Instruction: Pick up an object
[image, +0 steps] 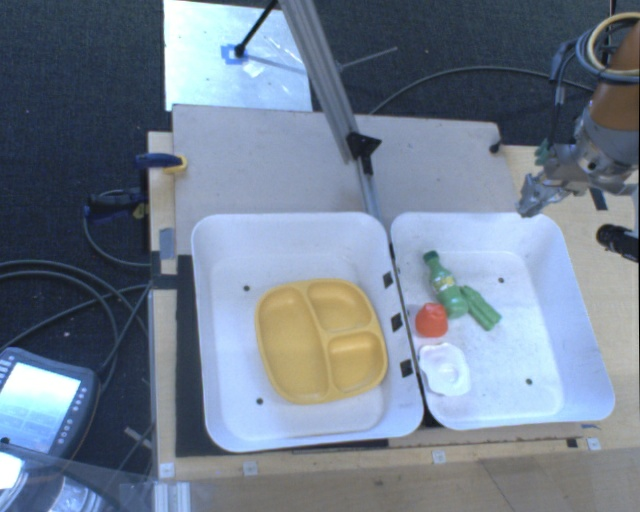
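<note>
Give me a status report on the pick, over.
Gripper above right bin's far corner, nothing visibly held. Green bottle, orange cap untouched in bin. Nothing blocking.

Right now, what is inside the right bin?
The right bin holds a green bottle, a green piece, an orange cap-like object and a white fried-egg toy. Anything beneath them is hidden.
</note>
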